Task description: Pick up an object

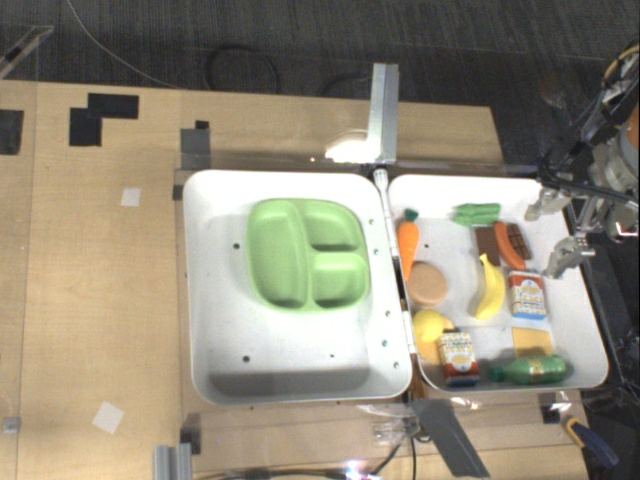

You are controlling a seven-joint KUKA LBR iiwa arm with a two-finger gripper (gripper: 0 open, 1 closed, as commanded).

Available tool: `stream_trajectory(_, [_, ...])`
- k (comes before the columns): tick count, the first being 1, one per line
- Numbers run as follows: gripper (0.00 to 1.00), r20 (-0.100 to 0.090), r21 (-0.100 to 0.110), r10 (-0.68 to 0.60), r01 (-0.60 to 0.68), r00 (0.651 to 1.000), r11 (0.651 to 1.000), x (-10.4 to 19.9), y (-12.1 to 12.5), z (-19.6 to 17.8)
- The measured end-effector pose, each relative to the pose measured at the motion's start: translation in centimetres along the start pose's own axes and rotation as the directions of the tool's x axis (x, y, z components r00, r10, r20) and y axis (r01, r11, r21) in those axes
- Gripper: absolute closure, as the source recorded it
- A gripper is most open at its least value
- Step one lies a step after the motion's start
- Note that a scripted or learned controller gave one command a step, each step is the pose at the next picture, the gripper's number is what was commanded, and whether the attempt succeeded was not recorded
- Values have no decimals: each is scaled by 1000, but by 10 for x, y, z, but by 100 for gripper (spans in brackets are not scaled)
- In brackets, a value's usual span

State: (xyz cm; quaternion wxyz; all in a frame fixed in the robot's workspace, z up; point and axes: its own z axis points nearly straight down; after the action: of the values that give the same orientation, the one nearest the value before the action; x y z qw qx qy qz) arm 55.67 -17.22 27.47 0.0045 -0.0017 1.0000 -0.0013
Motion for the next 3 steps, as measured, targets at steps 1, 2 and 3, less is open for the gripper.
stream_trajectory(1, [0,-8,-1,208,-208,978,978,40,-20,124])
stream_trajectory(2, [0,12,3,153,-154,988,988,65,-15,184])
stream_trajectory(3, [0,12,4,147,-147,989,989,65,-14,184])
